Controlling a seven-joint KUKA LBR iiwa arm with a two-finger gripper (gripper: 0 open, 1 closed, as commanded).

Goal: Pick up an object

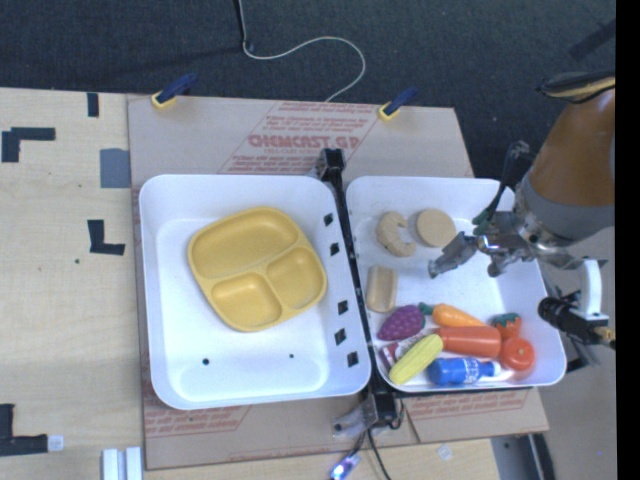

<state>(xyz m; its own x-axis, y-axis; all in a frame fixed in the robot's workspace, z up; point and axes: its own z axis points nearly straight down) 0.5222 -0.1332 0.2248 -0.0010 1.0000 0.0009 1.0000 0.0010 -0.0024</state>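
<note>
My gripper hangs over the right bin, above bare white floor just right of the two round pieces. One dark metal finger juts out to the left toward the bin's middle; I cannot tell how far my jaws are parted, and nothing sits between them. The left bin holds a smooth yellow plastic plate with three rounded compartments, set at a tilt. In my bin the toys are glossy plastic: a tan bitten cookie touching a flat tan disc, a pale rectangular bread slice below them, then a bumpy purple bunch of grapes, a tapered orange carrot, a long red-orange sausage, a round red tomato, a knobbly yellow corn cob and a blue and white bottle lying on its side, all crowded along the near wall. Both bins rest on brown printed cardboard.
</note>
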